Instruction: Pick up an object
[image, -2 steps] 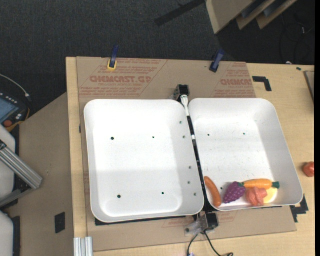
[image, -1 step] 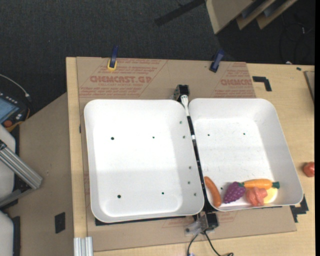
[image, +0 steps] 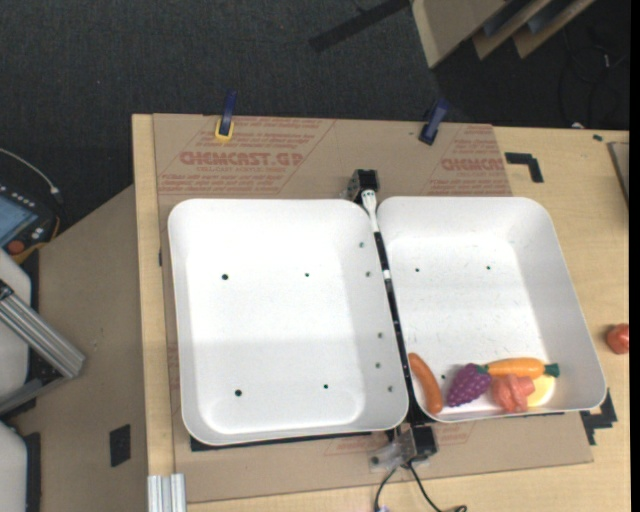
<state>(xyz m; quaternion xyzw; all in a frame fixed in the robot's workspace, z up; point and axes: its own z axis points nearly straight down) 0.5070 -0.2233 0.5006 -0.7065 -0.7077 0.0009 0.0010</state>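
Several toy foods lie bunched along the near edge of the right bin. A brown sausage lies at the left of the bunch, close to the divider. Beside it sits a purple grape cluster. An orange carrot with a green tip rests above a red piece and a pale yellow piece.
The left bin is bare white with a few dark dots. Both bins rest on a brown cardboard sheet held by clamps at the far edge. A small red object lies on the cardboard right of the right bin.
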